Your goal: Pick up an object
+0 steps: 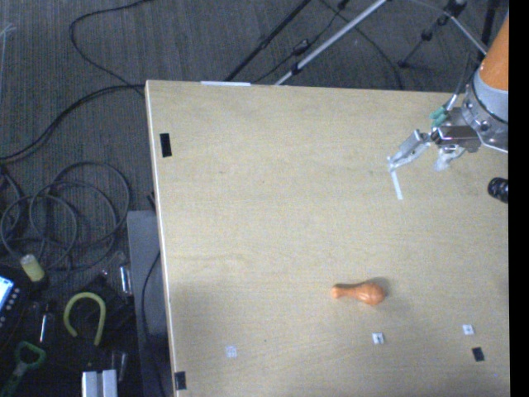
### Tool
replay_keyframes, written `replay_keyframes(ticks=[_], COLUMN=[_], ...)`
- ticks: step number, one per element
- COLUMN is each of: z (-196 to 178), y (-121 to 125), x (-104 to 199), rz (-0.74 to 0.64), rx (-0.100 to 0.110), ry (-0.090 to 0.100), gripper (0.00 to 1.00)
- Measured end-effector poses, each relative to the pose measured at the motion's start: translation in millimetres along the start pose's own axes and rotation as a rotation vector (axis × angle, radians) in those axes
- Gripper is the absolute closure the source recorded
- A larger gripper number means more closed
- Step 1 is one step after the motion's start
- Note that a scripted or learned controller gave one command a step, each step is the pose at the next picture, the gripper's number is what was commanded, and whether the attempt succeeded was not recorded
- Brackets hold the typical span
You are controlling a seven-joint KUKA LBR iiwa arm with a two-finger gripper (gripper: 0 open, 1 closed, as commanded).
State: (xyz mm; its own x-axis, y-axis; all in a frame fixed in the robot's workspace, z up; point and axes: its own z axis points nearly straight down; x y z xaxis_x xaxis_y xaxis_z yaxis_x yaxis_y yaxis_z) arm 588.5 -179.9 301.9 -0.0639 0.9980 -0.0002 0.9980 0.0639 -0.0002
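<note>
- We see the gripper (417, 165) at the upper right of the bench (273, 213), reaching in from the right edge below the arm's orange band (494, 64).
- Its 2 fingers (404, 155) are spread apart and released, with nothing between them; 1 thin pale finger points down and left toward the wood.
- The gripper hangs over bare wood, well apart from the 1 loose thing we can pick out.
- That thing is an orange object (360, 292), pear-shaped, lying on its side in the lower right part of the bench, with its narrow end to the left and its bulb to the right.
- Near the object, lower on the bench, we see 2 small pale markers (378, 338).
- A black tag (165, 145) sits near the bench's left edge.
- On the floor to the left lie coiled cables (62, 209) and a green hook-shaped tool (83, 313).
</note>
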Motion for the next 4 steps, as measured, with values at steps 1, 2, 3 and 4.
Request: replay_keyframes(ticks=[1, 2, 3, 4], z=[91.3, 203.6, 218.0, 207.5], y=[76.1, 79.3, 81.5, 82.5], x=[-10.5, -5.2, 21.5, 22.4], rz=[-0.046, -0.438, -0.503, -0.502], rx=[0.002, -0.001, 0.000, -0.004], ry=[-0.003, 0.000, -0.001, 0.000], gripper=[0.00, 0.00, 0.00, 1.00])
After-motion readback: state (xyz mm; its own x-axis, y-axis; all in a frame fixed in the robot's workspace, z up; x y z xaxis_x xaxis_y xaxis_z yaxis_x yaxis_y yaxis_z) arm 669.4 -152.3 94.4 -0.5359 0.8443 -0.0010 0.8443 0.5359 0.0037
